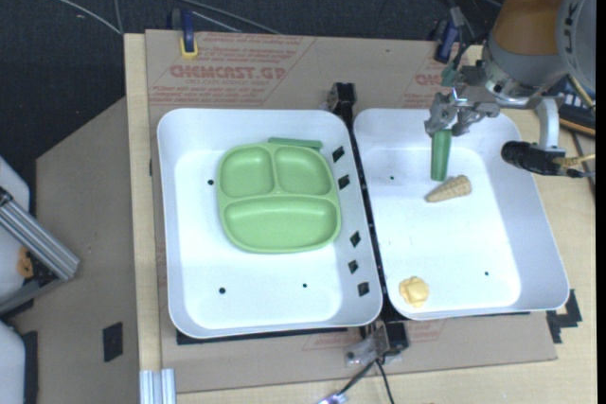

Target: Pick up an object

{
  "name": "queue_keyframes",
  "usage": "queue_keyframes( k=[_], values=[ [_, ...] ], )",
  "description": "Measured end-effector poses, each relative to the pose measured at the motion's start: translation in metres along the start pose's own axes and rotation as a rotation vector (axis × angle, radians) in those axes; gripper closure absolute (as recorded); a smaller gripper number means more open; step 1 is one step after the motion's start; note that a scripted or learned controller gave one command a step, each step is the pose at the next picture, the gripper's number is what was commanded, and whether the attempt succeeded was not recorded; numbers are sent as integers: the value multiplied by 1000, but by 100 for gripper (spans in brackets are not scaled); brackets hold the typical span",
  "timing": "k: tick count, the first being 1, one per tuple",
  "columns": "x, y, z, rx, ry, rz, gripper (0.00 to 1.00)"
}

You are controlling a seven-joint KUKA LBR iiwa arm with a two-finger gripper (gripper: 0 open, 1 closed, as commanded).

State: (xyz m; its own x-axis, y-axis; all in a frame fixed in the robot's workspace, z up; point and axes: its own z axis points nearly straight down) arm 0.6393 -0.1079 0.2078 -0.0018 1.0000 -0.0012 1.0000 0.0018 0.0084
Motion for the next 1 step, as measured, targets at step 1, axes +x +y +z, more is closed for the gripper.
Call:
queue_keyframes(
  k=[1],
  values=[
    [0, 2, -51, 2, 0, 1, 100]
  ],
)
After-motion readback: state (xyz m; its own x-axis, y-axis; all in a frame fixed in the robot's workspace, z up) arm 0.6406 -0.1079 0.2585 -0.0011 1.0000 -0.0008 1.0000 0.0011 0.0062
